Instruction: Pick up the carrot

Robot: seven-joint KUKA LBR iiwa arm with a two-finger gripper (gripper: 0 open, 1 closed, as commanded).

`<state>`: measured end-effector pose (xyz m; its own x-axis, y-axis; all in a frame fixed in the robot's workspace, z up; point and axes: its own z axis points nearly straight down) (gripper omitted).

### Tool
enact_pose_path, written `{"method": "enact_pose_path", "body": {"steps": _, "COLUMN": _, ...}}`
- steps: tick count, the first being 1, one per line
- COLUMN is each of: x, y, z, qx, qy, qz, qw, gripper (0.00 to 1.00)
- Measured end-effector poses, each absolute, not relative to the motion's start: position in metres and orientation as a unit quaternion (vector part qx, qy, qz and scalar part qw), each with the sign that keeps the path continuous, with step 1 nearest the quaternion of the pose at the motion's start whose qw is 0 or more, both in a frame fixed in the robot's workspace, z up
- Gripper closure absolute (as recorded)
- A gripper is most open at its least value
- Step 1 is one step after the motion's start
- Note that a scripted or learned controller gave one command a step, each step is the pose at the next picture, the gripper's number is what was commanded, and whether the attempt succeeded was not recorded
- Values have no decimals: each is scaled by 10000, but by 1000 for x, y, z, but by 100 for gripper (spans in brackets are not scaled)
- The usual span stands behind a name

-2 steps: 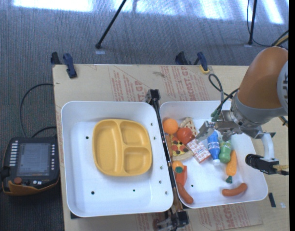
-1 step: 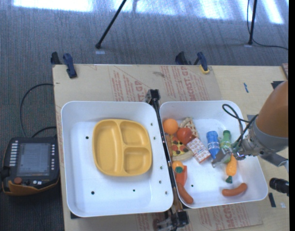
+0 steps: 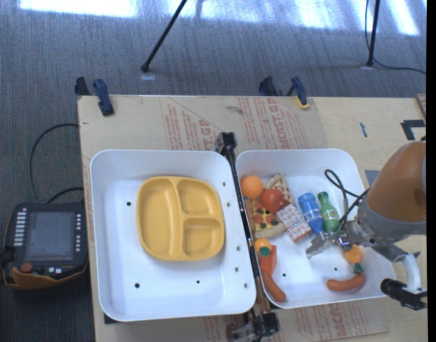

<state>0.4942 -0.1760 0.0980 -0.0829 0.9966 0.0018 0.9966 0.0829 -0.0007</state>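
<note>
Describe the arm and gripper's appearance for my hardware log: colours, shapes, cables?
A thick rounded arm with a broad orange band above a grey wrist section. A thin black cable loops beside it over the right white bin. The small metallic grey gripper has slim fingers.

- Red printed lettering runs across the cardboard sheet (image 3: 204, 123) covering the bench, beyond the bins and far from the tool (image 3: 332, 242); it sits upside down and cannot be read.
</note>
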Motion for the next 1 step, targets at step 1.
{"method": "enact_pose_path", "body": {"steps": 1, "x": 484, "y": -202, "z": 93, "qx": -5555, "qy": -8314, "qz": -87, "qw": 76, "gripper": 0}}
